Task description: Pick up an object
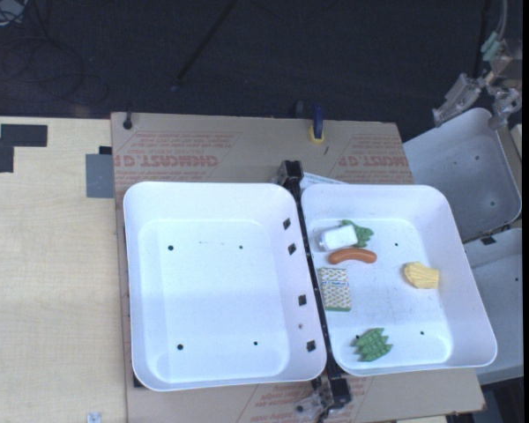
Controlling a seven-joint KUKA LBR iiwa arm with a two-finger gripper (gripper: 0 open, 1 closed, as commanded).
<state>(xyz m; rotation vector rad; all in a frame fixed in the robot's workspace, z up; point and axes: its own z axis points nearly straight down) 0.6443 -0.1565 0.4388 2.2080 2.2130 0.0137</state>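
The right bin (pixel 470 263) holds several small objects. A white block (pixel 338 236) lies at its upper left, touching a green leafy piece (pixel 363 233). Just below them is an orange-red sausage (pixel 353 256). A pale patterned packet (pixel 334 288) rests against the left wall. A yellow chunk (pixel 420 276) sits toward the right, and a second green leafy piece (pixel 371 345) lies near the front. My gripper (pixel 494 82) hangs at the top right, far above and behind the bin, touching nothing.
The left bin (pixel 141 280) adjoins the right one along a black clipped divider (pixel 301 263). Both stand on a brown cardboard sheet (pixel 212 152). A grey metal plate (pixel 463 170) lies to the right of the bins. A light wooden bench (pixel 44 280) lies to the left.
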